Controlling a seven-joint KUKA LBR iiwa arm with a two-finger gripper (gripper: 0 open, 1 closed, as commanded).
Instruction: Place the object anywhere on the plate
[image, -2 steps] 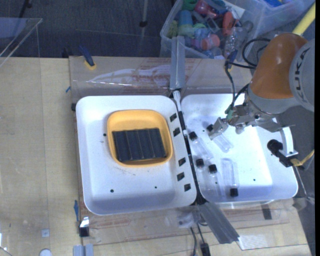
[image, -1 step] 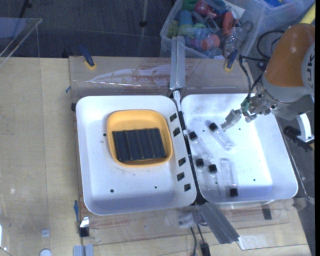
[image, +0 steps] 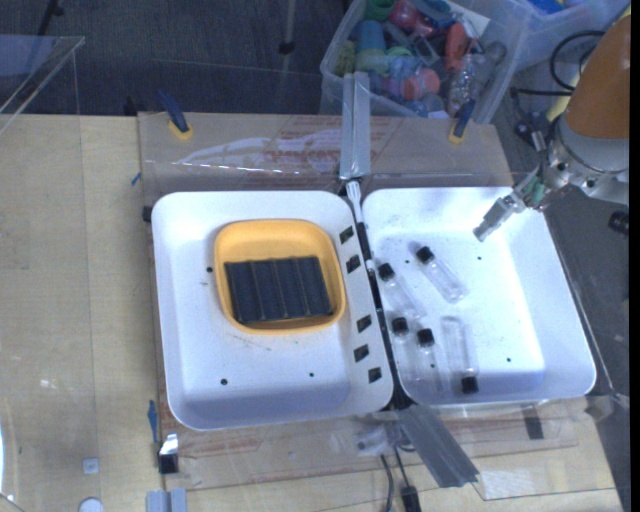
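Nearest the camera runs the front edge of the wooden desk (image: 70, 300), which carries two shallow white bins side by side. Within the left bin (image: 190, 390) sits a yellow plate (image: 230, 245) with rounded corners, and a dark ribbed rectangular block (image: 278, 290) lies flat on it, covering most of its floor. Scattered in the right bin (image: 540, 330) are several small clear vials with black caps: one (image: 438, 272) lies tilted near the bin's middle, another (image: 456, 352) lies near the front, and more crowd against the divider side, hard to separate by eye.

Over the right bin's far right corner hangs the hand (image: 493, 220), apart from every vial; whether it is open or closed I cannot tell at this size.

As a judgement, a vial should be light and stiff, yet smooth, rounded and prone to roll or slip, and possibly brittle. Closing across the middle of the clear body, square to its long axis, looks safest; the tilted middle vial stands most clear of its neighbours.
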